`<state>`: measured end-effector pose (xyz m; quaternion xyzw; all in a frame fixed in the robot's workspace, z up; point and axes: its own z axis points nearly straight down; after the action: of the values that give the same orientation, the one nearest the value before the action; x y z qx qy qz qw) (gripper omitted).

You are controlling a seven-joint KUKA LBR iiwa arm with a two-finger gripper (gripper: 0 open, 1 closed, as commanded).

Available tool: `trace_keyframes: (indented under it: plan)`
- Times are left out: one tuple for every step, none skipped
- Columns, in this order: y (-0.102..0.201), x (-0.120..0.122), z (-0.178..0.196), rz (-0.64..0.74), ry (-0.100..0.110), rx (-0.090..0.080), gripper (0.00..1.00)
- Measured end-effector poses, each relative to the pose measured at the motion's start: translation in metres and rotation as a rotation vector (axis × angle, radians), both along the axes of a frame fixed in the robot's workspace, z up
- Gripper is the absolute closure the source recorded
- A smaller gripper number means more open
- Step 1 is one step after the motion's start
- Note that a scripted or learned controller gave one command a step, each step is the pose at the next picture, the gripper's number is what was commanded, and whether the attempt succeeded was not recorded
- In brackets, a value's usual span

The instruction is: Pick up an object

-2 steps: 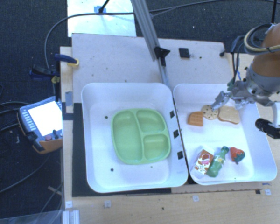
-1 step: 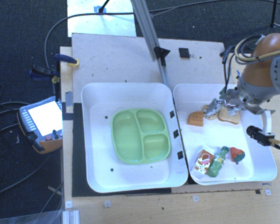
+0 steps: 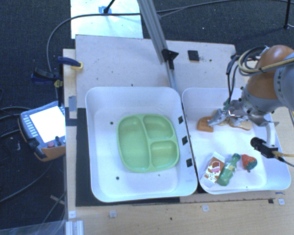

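- Nearest edge of the right bin (image 3: 284, 180): a green bottle (image 3: 228, 169) is lying tilted, touching a small red-and-white packet (image 3: 214, 169) on its left; a red and teal toy (image 3: 249, 162) is sitting just beside it on the right.
- Mid bin: the gripper (image 3: 219, 118) is hanging low over the floor, next to an orange-brown flat piece (image 3: 205, 125). A tan flat piece (image 3: 242, 125) is lying partly under the wrist.
- Finger state: cannot tell; metal parts are blurring together at the tip, and nothing is visibly held.
- Handling judgement, orange-brown piece: probably light, thin, fairly stiff toy food; lying flat, so little height to pinch. Best taken across its narrow width at the edges; likely to slide on the smooth bin floor.
- Relation: the piece is lying just left of the tool tip, seemingly touching or nearly so.
- Left bin (image 3: 95, 131): a green divided plate (image 3: 148, 142) is resting in the middle.
- Farthest: the grey arm (image 3: 284, 82) is reaching in from the right.
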<state>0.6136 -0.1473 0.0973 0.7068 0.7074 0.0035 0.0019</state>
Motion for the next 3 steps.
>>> trace_keyframes:
  plan:
    - [-0.001,0.002,0.013,0.002,-0.01,-0.005,1.0]
    - [-0.004,0.013,0.073,0.005,-0.001,-0.004,1.0]
    - [-0.004,0.015,0.107,0.005,0.001,-0.003,1.0]
